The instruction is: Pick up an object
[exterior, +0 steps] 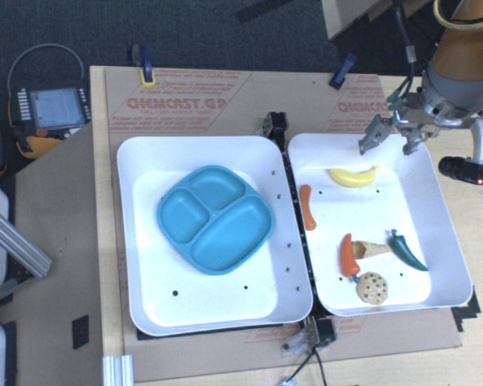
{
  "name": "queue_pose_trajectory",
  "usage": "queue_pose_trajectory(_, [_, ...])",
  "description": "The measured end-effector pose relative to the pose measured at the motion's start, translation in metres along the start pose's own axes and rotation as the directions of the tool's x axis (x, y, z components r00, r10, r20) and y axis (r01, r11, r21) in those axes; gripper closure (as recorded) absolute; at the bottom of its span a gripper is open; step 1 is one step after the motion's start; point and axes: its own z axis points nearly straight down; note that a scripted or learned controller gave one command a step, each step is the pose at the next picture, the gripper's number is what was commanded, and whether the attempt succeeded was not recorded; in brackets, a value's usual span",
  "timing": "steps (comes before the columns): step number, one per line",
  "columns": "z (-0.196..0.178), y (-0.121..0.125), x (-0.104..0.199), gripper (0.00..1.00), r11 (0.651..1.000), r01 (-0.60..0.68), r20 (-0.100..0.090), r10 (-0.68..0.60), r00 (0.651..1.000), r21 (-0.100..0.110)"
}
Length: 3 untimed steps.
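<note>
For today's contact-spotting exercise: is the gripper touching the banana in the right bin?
Apart. The camera view shows the open gripper above the bin's far edge, with bare white bin floor between its fingers and the banana.

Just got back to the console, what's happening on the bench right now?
The arm reaches in from the right, and its gripper hangs over the far edge of the right bin with fingers spread and nothing between them. The banana lies just below it and looks the nearest candidate. Also in that bin are an orange carrot, a red pepper, an ice cream cone, a green pepper and a cookie. The left bin holds a blue divided plate. No pick yet.
</note>
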Motion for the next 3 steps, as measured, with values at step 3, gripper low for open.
queue_pose_trajectory(3, [0.098, -0.002, 0.007, 0.00, 1.000, 0.002, 0.001, -0.002, 1.000, -0.009])
